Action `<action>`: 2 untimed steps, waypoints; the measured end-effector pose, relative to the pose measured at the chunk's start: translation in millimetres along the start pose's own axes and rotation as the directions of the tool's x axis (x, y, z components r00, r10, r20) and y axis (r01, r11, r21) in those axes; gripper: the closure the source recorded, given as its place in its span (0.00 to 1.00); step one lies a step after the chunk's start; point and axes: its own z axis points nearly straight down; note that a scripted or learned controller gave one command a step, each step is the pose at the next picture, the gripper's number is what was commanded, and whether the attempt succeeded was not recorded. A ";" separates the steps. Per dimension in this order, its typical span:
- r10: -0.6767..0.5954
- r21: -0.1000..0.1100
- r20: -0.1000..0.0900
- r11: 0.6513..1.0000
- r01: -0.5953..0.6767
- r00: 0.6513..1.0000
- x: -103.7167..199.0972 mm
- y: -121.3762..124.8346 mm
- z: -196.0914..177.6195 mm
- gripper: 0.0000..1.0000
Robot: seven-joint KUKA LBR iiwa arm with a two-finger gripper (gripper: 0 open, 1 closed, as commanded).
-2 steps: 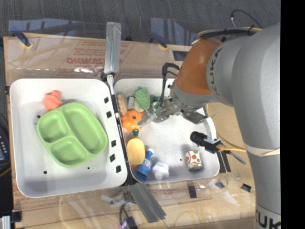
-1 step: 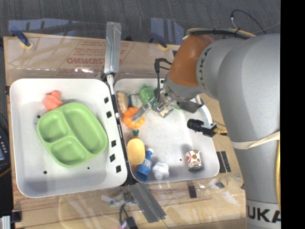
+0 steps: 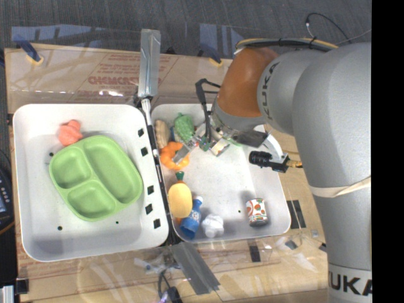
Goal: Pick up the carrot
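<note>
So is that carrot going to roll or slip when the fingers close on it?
The carrot looks like smooth, rounded toy plastic, so it may slip. It lies against the right bin's left wall, which should limit rolling. It is probably stiff and light. The gripper sits at its edge.

The orange carrot (image 3: 169, 154) lies against the right bin's (image 3: 278, 194) left wall.

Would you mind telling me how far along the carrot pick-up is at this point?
Done: the grey arm's gripper has reached the orange carrot in the right white bin. In hand: nothing visibly. Left: gripping the carrot, which lies on the bin floor, and lifting it.
</note>
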 end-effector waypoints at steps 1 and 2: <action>-0.007 0.004 -0.014 1.000 0.007 1.000 2.5 2.0 -13.3 1.00; -0.035 0.012 -0.021 0.999 0.035 0.999 31.5 55.8 -87.9 1.00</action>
